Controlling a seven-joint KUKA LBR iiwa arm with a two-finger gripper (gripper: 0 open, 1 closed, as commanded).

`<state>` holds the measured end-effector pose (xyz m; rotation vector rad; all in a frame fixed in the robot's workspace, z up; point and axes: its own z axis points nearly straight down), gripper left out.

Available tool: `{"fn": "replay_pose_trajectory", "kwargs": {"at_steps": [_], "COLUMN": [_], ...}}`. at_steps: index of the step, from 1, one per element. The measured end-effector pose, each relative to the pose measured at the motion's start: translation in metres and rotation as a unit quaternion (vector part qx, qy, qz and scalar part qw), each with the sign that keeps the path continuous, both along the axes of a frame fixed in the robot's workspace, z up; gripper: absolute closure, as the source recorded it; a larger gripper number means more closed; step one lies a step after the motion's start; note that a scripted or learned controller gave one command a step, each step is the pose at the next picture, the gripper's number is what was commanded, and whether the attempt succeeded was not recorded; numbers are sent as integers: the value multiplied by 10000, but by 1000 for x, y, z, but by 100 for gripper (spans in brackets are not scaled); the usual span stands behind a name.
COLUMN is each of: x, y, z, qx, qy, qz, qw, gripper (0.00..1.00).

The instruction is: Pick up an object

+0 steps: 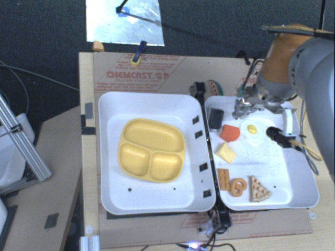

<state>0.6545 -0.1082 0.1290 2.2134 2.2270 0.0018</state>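
The gripper [245, 107] hangs over the far edge of the right bin [293, 195]; whether it is open or closed cannot be told from this angle. Just beneath it lie a fried egg [252, 129] and a red piece [230, 133], with a dark block [215, 118] near the bin's left wall. A cheese wedge [226, 153], waffle strip [223, 179], pretzel [238, 186] and pizza slice [258, 189] crowd the near left corner. The bin's right half is open floor. The left bin [112, 106] holds a yellow divided tray [152, 149] with clear margins all around.
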Motion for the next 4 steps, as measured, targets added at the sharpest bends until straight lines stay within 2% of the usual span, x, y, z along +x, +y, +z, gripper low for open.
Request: {"fn": "replay_pose_trajectory", "kwargs": {"at_steps": [1,2,3,4], "x": [0,-41,-41,-45], "y": [-2,5,5,8], "z": [-1,-29,-18,-31], "qx": [-2,-6,-8,-59], "qy": [-2,-99,-108,-68], "qz": [-4,-9,-12,-46], "qw": [10000,10000,9999,9999], "gripper": [0,0,100,100]}}
